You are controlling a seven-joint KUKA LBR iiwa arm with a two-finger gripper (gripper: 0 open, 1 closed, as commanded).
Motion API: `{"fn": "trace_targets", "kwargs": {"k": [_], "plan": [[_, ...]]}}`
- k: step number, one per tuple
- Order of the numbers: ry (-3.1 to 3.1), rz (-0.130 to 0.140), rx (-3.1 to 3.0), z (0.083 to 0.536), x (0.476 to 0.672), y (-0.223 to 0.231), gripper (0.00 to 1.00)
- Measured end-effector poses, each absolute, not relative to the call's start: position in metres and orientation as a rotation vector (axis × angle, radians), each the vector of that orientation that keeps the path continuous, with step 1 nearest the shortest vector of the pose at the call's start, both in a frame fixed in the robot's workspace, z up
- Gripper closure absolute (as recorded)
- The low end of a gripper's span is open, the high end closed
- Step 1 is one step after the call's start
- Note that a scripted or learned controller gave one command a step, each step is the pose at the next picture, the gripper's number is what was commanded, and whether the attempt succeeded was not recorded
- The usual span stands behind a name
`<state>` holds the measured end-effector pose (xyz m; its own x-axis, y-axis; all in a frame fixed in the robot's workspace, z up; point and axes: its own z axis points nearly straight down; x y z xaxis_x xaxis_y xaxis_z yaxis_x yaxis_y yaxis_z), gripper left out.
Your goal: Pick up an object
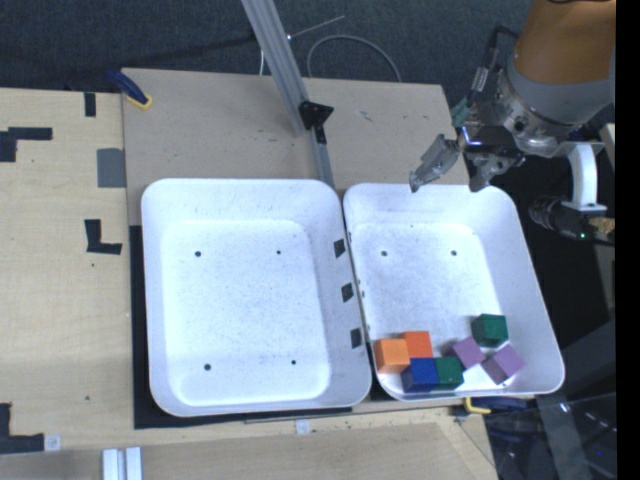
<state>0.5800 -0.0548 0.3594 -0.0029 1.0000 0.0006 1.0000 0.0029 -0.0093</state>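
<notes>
The gripper (452,171) hovers over the right bin's (525,258) far rim, fingers apart, nothing between them; the blocks — orange (393,353), blue (423,372), green (490,328), purple (502,364) — cluster well apart from it at that bin's near edge; the left bin (160,298) sits alongside.

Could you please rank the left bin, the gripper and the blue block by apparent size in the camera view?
1. Left bin, by far the largest.
2. Gripper.
3. Blue block, smallest, though the raised gripper sits nearer the camera, which inflates it.
</notes>
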Motion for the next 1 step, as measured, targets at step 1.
{"fn": "trace_targets", "kwargs": {"k": [1], "plan": [[-2.227, -0.006, -2.224, 0.4264, 0.586, -0.0585, 0.0]]}}
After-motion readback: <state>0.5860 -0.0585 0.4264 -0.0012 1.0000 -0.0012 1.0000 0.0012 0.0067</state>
